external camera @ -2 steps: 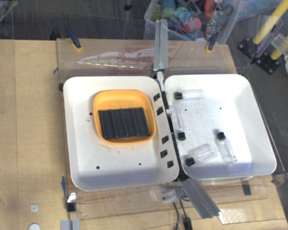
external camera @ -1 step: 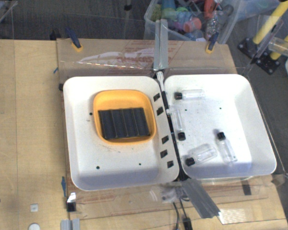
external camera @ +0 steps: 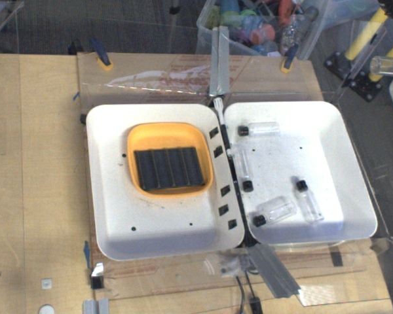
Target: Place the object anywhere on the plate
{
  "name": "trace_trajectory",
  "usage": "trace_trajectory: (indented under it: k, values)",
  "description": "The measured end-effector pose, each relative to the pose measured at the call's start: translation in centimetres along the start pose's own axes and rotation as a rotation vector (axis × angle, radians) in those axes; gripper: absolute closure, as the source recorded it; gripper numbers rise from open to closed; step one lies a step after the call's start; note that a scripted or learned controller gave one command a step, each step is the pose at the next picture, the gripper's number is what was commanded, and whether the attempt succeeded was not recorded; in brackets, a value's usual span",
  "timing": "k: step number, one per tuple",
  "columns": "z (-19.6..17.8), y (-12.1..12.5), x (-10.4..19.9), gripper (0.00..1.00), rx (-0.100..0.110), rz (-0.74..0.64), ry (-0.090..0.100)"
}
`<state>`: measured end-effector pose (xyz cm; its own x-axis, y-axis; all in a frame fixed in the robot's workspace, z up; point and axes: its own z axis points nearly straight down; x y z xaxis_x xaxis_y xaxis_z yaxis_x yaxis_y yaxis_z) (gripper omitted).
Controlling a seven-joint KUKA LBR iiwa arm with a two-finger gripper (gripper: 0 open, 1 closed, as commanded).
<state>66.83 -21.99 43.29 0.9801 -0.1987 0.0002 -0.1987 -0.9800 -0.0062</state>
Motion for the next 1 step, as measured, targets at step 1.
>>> trace_trajectory:
  k: [1]
  values:
    - [0.01, -0.03, 0.0, 1.0, 0.0, -0.005, 0.0]
